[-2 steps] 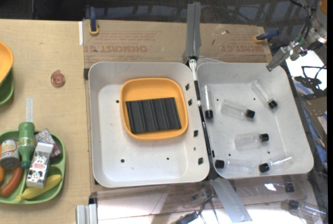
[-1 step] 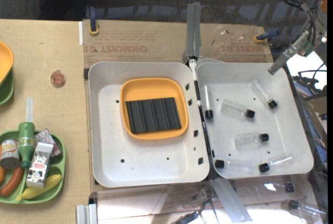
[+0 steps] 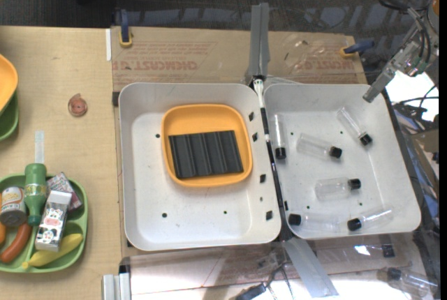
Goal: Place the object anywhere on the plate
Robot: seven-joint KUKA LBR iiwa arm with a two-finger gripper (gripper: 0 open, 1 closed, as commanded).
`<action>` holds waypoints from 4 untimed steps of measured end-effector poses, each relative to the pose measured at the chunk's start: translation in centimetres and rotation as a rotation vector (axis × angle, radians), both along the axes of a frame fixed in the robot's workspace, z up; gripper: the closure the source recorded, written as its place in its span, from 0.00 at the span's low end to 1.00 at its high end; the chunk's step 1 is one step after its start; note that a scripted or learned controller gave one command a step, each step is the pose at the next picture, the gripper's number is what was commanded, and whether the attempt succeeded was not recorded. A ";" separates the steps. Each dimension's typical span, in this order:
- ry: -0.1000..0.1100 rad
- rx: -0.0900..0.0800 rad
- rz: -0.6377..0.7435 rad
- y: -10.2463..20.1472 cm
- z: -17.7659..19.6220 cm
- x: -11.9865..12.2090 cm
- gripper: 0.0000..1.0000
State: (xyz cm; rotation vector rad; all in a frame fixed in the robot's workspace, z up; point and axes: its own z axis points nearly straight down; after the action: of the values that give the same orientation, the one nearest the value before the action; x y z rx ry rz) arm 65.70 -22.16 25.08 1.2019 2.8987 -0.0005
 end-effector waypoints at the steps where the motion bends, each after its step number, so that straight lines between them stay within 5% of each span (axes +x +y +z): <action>1: -0.002 -0.001 0.101 0.0 1.4 -0.3 0.00; 4: 0.000 -0.001 0.186 0.1 4.3 -1.3 0.00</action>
State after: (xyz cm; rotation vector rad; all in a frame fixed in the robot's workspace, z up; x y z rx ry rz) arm 64.36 -22.10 29.38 0.9279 2.9973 -0.0011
